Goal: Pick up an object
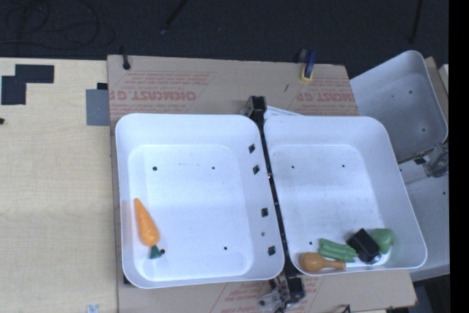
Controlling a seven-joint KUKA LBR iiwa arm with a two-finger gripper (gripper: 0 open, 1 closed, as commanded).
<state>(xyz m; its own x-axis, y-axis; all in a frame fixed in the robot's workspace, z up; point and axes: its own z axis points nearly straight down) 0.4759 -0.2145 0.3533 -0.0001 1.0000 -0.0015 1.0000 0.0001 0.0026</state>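
Note:
In the left bin (192,157) a toy orange carrot (146,223) lies near the front left wall, with a small dark green piece (155,253) just below it. In the front right corner of the right bin (333,165) several items are clustered. Among them, a green pod-shaped toy (336,250) lies beside a black block (364,245). A light green piece (383,237) sits behind the block. An orange-tan pear-shaped toy (320,262) rests against the front wall.
Both bins stand on a cardboard sheet (220,88) on the wooden bench. A black strip with clips (265,187) runs between the bins. A blue and yellow clamp (308,66) sits at the cardboard's back edge. A grey metal panel (399,95) stands at the right.

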